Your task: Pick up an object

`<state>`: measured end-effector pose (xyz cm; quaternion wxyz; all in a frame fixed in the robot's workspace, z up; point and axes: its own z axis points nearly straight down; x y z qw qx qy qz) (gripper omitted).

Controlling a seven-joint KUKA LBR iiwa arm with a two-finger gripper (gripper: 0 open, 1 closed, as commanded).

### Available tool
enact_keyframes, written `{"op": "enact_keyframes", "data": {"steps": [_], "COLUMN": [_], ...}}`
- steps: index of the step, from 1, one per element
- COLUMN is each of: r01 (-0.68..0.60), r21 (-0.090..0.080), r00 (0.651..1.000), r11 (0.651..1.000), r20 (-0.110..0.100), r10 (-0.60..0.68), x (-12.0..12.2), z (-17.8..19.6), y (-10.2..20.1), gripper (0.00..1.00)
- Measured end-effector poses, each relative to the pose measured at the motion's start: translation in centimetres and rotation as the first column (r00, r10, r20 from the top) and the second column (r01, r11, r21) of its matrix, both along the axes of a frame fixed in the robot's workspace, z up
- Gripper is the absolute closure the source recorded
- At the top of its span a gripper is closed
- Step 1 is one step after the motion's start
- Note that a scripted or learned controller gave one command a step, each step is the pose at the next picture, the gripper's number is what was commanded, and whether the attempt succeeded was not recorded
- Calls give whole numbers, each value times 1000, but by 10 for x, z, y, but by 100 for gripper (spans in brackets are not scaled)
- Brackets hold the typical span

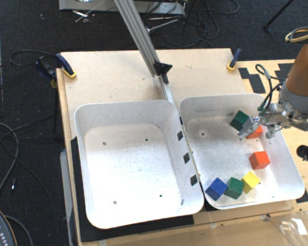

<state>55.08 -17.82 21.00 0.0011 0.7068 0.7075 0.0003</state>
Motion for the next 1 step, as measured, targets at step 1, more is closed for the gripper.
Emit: {"op": "enact_keyframes", "data": {"steps": [1], "r01": [-1], "r21": [-1], "r00": [1000], "r11": [1000], "r20": [3], "r10": [1], "x": [-10], "z": [-94], "y": [-39], "gripper": [0]}}
